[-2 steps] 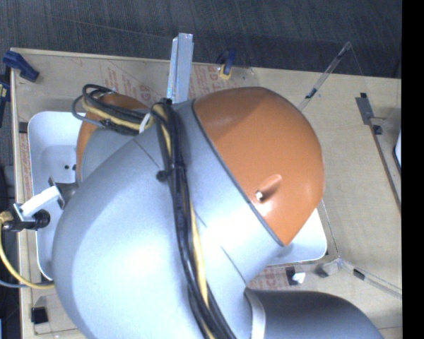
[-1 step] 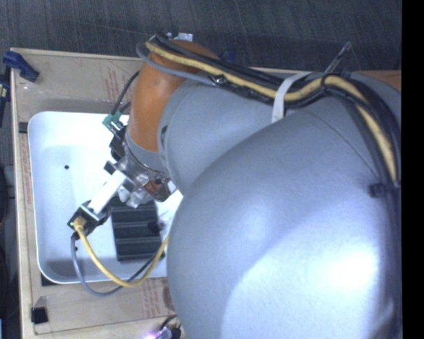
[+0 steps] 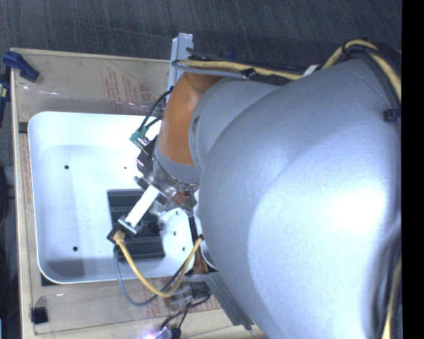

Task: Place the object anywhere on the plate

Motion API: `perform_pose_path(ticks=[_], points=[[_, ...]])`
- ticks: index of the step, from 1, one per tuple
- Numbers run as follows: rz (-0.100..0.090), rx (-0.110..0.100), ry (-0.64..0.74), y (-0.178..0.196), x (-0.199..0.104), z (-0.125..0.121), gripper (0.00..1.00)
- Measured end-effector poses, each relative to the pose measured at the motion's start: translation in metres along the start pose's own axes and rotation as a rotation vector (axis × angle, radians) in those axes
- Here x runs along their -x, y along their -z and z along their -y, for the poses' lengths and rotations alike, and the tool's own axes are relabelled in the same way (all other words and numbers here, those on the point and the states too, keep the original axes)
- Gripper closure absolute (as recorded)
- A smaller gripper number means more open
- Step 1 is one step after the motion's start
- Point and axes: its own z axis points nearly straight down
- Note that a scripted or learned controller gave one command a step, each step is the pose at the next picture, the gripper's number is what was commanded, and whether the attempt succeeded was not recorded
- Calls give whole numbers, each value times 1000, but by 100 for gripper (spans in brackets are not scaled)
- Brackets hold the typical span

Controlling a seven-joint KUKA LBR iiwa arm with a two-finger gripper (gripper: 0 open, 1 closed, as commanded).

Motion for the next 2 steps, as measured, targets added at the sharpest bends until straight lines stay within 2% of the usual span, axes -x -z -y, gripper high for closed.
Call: perform_pose_path(ticks=[1,2], points=[[-5,3,111,82,17,8,100],[2,-1,-51,-59,-18,36,100]])
